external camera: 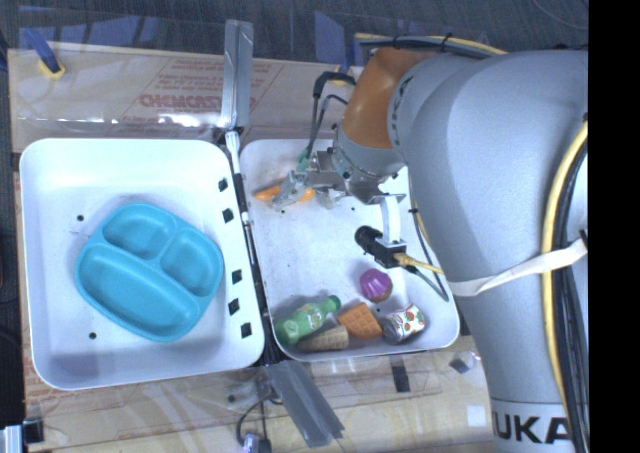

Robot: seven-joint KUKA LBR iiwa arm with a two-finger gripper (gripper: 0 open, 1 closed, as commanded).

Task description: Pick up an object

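My gripper (297, 184) is low in the upper left part of the right bin (300, 261), at the end of the grey arm with its orange band (375, 101). A small orange object (266, 194), perhaps a carrot, lies right at the gripper's tip, and part of it is hidden under the gripper. I cannot make out whether it is held or just lying beneath. Along the bin's near edge sit a green bottle (310, 318), a cone-shaped piece (328, 339), an orange block (360, 321), a purple object (376, 285) and a red-and-white can (405, 322).
A blue divided plate (150, 269) lies in the left bin (60, 181). A black part with a yellow tip (375, 239) hangs by the arm over the right bin. The arm's bulk covers the bin's right side.
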